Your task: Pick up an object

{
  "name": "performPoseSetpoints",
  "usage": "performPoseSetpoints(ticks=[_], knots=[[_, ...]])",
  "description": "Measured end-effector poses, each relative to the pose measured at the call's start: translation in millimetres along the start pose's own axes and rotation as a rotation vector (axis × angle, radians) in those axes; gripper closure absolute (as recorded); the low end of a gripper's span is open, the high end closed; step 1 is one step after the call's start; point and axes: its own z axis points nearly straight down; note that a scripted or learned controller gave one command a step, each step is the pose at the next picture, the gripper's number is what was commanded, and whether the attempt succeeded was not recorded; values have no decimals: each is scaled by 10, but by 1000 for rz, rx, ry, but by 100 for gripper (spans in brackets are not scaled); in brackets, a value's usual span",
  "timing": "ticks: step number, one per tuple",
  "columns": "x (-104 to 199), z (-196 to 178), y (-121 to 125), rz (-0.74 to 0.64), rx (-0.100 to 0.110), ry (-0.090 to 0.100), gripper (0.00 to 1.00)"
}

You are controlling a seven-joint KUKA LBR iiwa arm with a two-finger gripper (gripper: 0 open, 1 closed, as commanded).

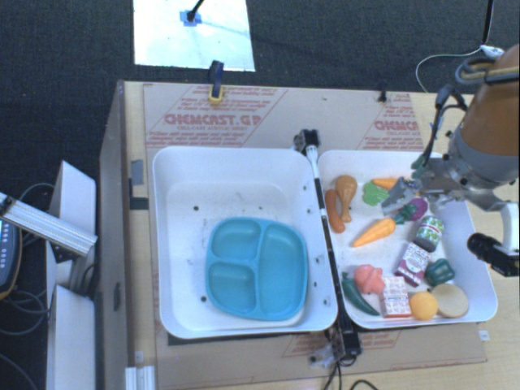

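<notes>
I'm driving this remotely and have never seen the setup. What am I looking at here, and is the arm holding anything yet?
One camera looks down at a slant on a bench with two shallow white bins. The left bin holds a blue divided plate. The right bin holds toy food, such as a carrot, a drumstick and a small can. The grey and orange arm comes in from the right; its gripper hangs over the right bin's far side. Nothing visibly sits between its fingers.
</notes>
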Motion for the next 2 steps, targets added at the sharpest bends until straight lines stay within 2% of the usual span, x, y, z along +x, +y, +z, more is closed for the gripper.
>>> performPoseSetpoints(ticks=[1,2], knots=[[-232,1858,753,1,-1,-1,0],[-120,1861,1192,-3,52,-6,0]])
